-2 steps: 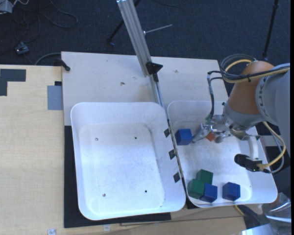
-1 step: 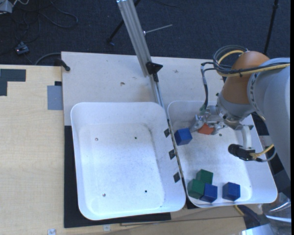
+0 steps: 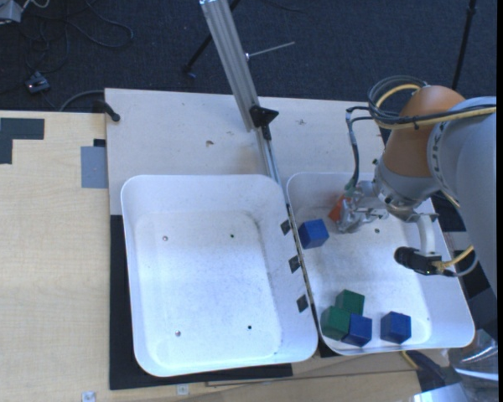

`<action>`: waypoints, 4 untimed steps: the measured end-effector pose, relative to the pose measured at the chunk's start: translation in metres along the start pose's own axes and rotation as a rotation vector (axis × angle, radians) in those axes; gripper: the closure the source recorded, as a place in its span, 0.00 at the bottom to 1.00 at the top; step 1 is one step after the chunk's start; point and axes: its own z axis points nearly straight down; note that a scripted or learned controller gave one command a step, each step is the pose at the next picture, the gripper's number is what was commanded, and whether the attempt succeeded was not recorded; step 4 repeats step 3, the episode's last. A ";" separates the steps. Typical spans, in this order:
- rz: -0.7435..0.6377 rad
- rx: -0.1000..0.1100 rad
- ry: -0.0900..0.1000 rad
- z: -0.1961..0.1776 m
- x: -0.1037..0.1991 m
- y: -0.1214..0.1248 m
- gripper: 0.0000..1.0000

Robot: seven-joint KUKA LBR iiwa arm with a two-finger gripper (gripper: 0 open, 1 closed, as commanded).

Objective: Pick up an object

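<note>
My gripper (image 3: 345, 216) reaches down into the far part of the right bin (image 3: 453, 325). A small orange-red object (image 3: 338, 209) sits at its fingertips, partly hidden by the gripper. A blue cube (image 3: 313, 233) lies just left of the gripper, close to the bin's left wall. Near the bin's front edge lie two green blocks (image 3: 344, 310), a blue cube (image 3: 358, 330) touching them, and another blue cube (image 3: 396, 327) a little to the right.
The left bin (image 3: 142, 199) stands beside the right one. A slanted aluminium bar (image 3: 235, 65) rises from behind the bins. Black clips (image 3: 293, 263) line the gap between the bins. Cables (image 3: 427, 260) hang off the wrist over the right bin.
</note>
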 end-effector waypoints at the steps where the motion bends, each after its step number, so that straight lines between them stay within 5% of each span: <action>1: -0.002 -0.009 -0.001 -0.001 0.001 0.002 0.00; 2: 0.002 -0.016 -0.001 0.007 0.035 0.027 0.00; 3: 0.000 -0.011 -0.002 -0.002 0.034 0.026 1.00; 4: 0.000 -0.011 -0.002 -0.002 0.034 0.026 1.00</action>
